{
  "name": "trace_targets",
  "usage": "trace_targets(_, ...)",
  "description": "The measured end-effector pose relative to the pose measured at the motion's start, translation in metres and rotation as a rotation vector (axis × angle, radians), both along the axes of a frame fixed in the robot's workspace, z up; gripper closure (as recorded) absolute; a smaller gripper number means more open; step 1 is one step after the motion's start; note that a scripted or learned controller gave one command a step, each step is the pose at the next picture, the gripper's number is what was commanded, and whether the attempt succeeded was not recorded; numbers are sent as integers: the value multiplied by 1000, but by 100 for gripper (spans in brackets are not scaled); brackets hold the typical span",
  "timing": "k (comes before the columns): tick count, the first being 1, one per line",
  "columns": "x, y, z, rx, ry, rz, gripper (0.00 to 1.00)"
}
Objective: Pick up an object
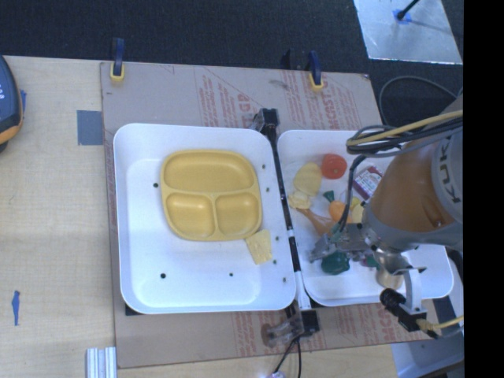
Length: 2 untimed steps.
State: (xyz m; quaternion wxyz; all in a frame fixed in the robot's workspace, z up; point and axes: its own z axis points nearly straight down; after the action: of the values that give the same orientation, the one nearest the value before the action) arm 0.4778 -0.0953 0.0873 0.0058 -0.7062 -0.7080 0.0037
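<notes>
From above, the arm point(413, 187) hangs over the right bin point(331, 294), its end effector point(340, 246) low among small toys: a red ball point(334, 164), a green piece point(335, 264). Its grip, perhaps closed, I cannot tell. The left bin point(134, 235) holds a yellow tray point(211, 194).

Light: bright and even from above, colours clear.
Glare: the left bin point(134, 211) and right bin point(346, 291) are near washed out, with little surface detail.
Shadows: soft and short; a faint one lies under the yellow divided tray point(211, 194).
Sharpness: moderate; the small objects beside the arm point(413, 195) are slightly blurred, print on the cardboard point(236, 101) is barely legible.
Background: the floor above the surface is dark, with one bright patch point(405, 18).
</notes>
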Motion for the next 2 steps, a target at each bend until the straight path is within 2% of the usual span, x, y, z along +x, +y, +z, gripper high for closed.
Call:
trace_targets(1,-1,-2,8,0,5,-1,100)
trace_targets(2,0,-2,8,-1,3,-2,0)
